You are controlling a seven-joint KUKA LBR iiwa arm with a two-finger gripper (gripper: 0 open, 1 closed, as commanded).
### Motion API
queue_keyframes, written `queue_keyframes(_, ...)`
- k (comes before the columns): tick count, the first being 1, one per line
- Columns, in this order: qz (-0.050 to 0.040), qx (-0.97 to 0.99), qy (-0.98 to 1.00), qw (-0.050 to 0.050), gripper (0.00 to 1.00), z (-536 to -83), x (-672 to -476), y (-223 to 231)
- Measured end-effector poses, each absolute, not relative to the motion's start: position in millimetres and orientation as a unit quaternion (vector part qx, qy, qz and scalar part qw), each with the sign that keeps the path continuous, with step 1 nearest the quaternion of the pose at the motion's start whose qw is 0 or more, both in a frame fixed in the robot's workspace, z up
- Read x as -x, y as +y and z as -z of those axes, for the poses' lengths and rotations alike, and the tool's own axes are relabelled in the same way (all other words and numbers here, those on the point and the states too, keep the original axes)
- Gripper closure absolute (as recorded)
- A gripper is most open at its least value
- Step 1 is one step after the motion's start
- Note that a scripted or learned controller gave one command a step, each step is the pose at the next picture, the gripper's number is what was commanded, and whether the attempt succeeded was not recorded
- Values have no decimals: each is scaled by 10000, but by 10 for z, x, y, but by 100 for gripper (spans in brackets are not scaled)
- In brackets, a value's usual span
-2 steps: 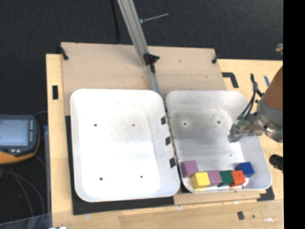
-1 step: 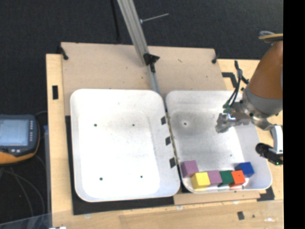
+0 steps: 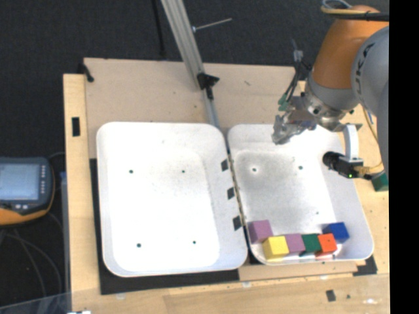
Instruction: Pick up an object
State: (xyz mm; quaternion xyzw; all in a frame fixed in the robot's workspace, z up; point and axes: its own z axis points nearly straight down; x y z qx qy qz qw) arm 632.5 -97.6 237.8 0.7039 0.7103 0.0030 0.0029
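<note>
Your blocks are small plain cubes with no readable writing, bunched at six o'clock in the right bin [image 3: 340,195]: two purple blocks [image 3: 260,229], one yellow block [image 3: 276,246], one green block [image 3: 310,243], one orange block [image 3: 327,244], one blue block [image 3: 337,231]. Your gripper [image 3: 285,132] hangs at the bin's twelve o'clock rim; its opening can't be told.
</note>
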Motion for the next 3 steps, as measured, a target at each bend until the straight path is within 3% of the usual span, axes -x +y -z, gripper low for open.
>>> queue_keyframes(1,5,-7044,7098,-16,100,-1941,-6243,-319)
queue_keyframes(2,-14,-7041,7101,-8,100,-2237,-5993,304)
queue_keyframes(3,9,-7041,7101,-23,100,-1954,-5682,967)
